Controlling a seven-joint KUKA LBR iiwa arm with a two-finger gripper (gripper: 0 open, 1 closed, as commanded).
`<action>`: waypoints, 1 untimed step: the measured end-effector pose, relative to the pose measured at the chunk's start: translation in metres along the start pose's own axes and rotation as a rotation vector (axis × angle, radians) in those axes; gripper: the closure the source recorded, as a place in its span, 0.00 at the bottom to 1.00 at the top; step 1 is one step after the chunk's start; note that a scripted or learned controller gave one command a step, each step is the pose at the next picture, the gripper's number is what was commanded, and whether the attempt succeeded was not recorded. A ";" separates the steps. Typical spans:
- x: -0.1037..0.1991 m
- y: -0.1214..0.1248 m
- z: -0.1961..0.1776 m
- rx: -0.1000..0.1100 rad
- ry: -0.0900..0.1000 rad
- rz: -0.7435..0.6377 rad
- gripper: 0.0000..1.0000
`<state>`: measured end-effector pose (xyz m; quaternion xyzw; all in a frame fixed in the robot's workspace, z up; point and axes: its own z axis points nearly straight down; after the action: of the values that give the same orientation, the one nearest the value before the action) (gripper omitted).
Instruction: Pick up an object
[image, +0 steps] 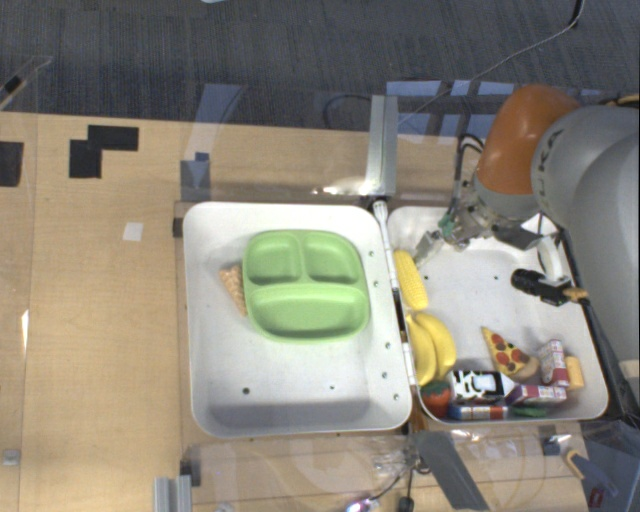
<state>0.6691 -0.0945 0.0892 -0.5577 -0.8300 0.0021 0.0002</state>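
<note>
The gripper (432, 243) hangs over the upper part of the right bin (470, 290), just right of the divider between the two bins. Its fingers are blurred and seen at a slant, so whether they stand wide or narrow cannot be told; nothing is visible between them. The nearest candidate object is the corn cob (410, 279), which lies against the right bin's left wall, just below and slightly left of the gripper. Its long axis runs roughly along that wall, from the far end of the bin toward the near end. Directly below the corn cob lie the bananas (432, 346), and further toward the near right corner of the right bin sits a cluster of small items, including a pizza slice (506, 352). The left bin (290, 390) holds a green divided plate (303, 284). In judgement, the grasp has not yet begun; a short descent toward the corn cob, with the fingers closing across its long axis, is the likeliest next requirement.
</note>
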 end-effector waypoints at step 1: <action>0.006 -0.015 -0.001 -0.017 -0.008 -0.023 0.00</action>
<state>0.6525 -0.0943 0.0901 -0.5483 -0.8363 -0.0029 -0.0077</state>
